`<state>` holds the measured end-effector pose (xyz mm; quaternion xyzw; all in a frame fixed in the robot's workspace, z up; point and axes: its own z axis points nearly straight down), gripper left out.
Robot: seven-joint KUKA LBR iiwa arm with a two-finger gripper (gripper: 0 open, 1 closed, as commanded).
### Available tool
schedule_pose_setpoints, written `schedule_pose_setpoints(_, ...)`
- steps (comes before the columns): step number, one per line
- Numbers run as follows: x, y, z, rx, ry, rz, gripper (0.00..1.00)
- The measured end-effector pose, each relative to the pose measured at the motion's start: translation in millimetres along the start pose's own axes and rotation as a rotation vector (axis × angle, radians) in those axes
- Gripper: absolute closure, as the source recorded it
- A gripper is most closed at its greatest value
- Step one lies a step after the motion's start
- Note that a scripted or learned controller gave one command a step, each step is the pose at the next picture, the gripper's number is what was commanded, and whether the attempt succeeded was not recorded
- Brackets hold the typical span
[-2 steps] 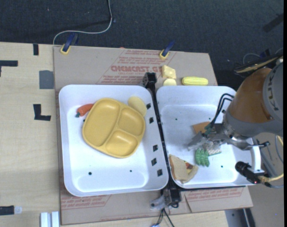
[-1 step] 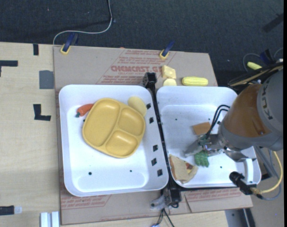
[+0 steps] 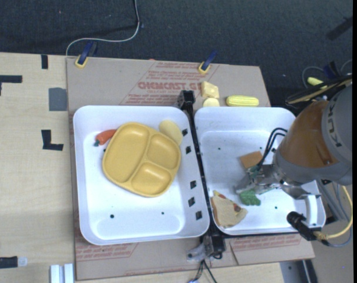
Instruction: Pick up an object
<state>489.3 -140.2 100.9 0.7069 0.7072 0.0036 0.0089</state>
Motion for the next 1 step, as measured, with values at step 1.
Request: schedule_pose_setpoints(1, 95.1, 24.8, -87.5, 0.014, 0.008, -0.007, 1.00)
